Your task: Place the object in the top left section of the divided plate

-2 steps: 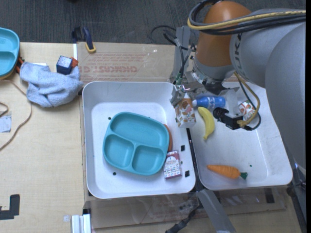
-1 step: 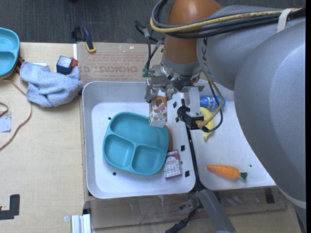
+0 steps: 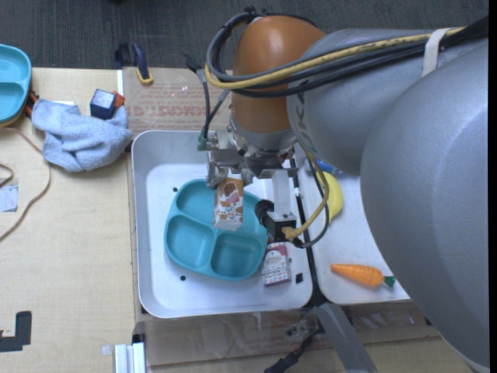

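A teal divided plate point(image 3: 190, 235) lies in the left white bin point(image 3: 155, 286). My gripper point(image 3: 226, 179) hangs over the plate's upper right part, under the orange wrist band. A small brown-and-white carton point(image 3: 229, 207) stands upright between its fingers, its lower end over the ridge beside the plate's top left section point(image 3: 194, 200). Whether the carton touches the plate I cannot tell. The arm hides the plate's far right rim.
A second small carton point(image 3: 276, 265) lies against the plate's lower right edge. In the right bin are a banana point(image 3: 334, 196) and a carrot point(image 3: 361, 274). On the bench to the left are a grey cloth point(image 3: 81, 134), a blue cube point(image 3: 102, 103) and a teal bowl point(image 3: 12, 80).
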Robot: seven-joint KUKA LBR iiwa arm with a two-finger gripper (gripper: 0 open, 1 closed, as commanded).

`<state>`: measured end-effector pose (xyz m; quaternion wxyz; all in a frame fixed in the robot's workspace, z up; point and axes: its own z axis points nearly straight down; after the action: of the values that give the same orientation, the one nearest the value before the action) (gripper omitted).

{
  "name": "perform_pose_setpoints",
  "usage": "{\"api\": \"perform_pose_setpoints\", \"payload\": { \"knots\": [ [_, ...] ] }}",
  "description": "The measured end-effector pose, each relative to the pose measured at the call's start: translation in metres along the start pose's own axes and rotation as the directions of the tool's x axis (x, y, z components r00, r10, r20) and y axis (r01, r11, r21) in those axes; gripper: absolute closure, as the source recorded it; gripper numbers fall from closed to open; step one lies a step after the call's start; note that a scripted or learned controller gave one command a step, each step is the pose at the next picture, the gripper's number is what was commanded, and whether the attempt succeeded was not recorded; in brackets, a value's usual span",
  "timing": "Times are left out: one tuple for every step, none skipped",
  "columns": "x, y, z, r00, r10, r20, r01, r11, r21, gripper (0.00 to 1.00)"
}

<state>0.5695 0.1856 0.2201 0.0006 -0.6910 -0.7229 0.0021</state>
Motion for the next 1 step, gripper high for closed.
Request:
{"api": "perform_pose_setpoints", "payload": {
  "knots": [
    [-0.0002,0.0001,0.0,1.0,0.0,0.0,0.0,1.0,0.0,0.0]
  ]
}}
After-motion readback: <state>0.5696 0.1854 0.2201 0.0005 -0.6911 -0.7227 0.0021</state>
